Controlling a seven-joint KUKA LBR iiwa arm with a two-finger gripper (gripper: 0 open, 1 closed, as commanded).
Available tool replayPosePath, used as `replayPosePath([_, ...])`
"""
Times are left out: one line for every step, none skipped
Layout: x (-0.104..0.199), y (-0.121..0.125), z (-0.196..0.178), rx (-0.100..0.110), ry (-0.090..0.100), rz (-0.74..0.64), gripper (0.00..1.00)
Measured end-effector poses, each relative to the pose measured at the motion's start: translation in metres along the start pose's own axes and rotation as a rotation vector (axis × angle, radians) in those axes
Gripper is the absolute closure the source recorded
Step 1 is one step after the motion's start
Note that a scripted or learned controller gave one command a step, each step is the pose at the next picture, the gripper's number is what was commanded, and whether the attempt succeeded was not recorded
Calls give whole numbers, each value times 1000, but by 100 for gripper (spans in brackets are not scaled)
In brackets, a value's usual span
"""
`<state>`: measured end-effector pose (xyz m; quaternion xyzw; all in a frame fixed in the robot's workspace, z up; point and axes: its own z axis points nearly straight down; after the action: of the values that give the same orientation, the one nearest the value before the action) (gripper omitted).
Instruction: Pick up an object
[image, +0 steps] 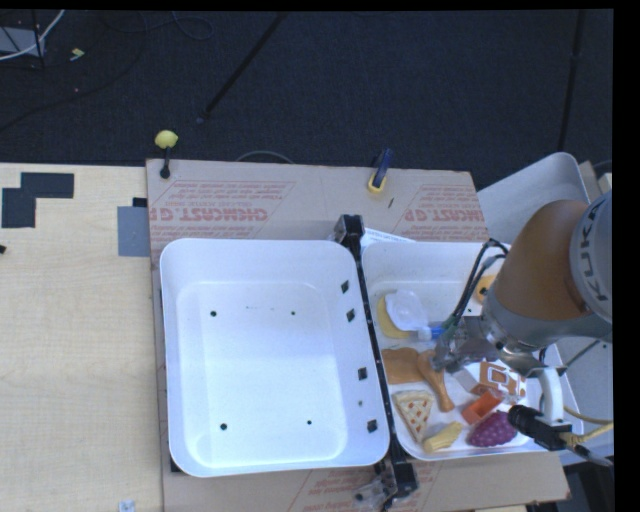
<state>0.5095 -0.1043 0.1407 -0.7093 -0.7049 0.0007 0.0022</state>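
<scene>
Here, arm (545, 265) lettered "KU", tool (452, 352) low over right bin (425, 262)

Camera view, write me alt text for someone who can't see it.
A grey robot arm reaches from the right into the right bin, its gripper low over toy food: a pizza slice, purple grapes and a wooden spatula. The left bin sits beside it.

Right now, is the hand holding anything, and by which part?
Cannot be told. The hand sits low among the toys in the right bin, above the wooden spatula, and its grip is hidden.
</scene>
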Motion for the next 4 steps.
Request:
replayPosePath([22, 106, -111, -21, -4, -11, 100])
replayPosePath([80, 136, -231, -19, -1, -13, 100])
replayPosePath([13, 132, -159, 4, -4, 0, 100])
replayPosePath([63, 133, -106, 3, 0, -9, 100])
